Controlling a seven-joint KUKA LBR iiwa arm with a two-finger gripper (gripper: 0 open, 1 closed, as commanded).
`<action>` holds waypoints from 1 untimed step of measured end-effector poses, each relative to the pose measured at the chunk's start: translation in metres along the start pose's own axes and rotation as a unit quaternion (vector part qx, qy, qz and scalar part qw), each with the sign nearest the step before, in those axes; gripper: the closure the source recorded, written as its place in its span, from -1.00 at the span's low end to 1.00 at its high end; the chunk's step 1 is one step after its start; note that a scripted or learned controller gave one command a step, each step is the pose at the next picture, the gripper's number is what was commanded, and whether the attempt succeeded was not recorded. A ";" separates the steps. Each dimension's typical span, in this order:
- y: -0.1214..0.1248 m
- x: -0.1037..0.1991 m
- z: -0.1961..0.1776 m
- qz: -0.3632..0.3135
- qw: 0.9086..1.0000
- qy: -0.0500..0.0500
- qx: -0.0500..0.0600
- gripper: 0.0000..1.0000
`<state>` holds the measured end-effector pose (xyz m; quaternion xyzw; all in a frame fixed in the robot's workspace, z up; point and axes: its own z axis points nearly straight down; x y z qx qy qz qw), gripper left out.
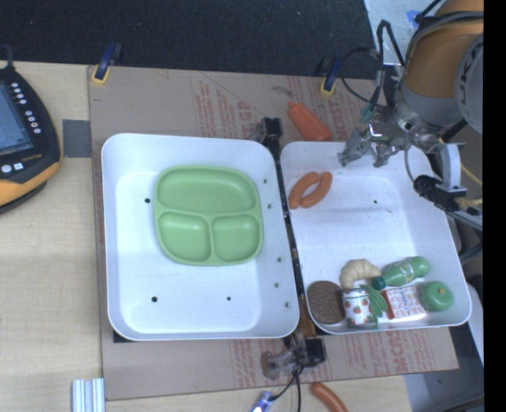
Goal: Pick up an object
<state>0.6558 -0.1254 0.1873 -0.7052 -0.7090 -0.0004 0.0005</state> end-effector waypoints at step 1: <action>-0.017 0.054 -0.016 0.000 1.000 0.000 0.002 1.00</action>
